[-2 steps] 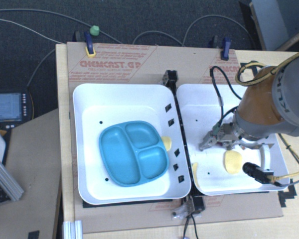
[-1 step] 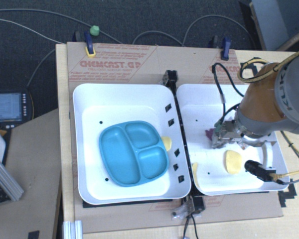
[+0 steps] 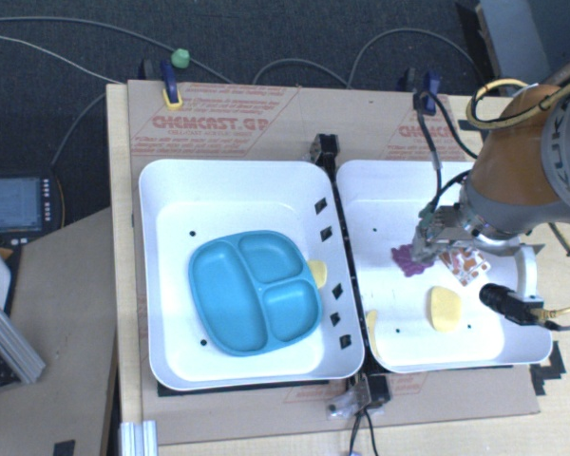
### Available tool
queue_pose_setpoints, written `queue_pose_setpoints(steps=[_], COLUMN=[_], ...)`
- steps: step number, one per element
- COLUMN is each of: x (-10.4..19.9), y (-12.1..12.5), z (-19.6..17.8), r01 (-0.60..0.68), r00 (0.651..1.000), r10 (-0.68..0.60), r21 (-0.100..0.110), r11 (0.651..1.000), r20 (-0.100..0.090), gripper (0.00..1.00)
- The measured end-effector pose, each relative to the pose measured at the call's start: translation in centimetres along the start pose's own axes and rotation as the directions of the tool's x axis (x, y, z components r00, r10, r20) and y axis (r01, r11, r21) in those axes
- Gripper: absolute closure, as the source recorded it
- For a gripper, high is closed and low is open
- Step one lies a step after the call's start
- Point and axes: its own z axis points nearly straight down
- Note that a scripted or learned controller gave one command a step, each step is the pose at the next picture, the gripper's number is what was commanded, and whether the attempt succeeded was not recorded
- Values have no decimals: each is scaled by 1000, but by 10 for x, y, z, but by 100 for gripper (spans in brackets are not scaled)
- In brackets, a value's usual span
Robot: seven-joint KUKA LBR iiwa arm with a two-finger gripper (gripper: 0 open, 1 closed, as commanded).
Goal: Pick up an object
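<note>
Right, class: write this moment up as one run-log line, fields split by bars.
arm: over right bin | claw: low by purple item | yellow item: loose in right bin | blue tray: left bin

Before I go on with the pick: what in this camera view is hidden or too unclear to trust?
- Tool: fingertips blur into the purple object; contact not readable.
- Patterned object: partly covered by the arm's wrist.
- Small yellow piece: tucked behind the blue tray, shape unclear.
- Yellow object: in plain sight, but too small to identify.
</note>
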Motion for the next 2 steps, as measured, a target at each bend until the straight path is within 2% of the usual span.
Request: queue_pose_setpoints(steps=[2], x=[6], y=[-4], z=[-111], r01=[0], r00=[1000], r10=[0], r21=[-2], r11=[1000], r20=[1], gripper=[100])
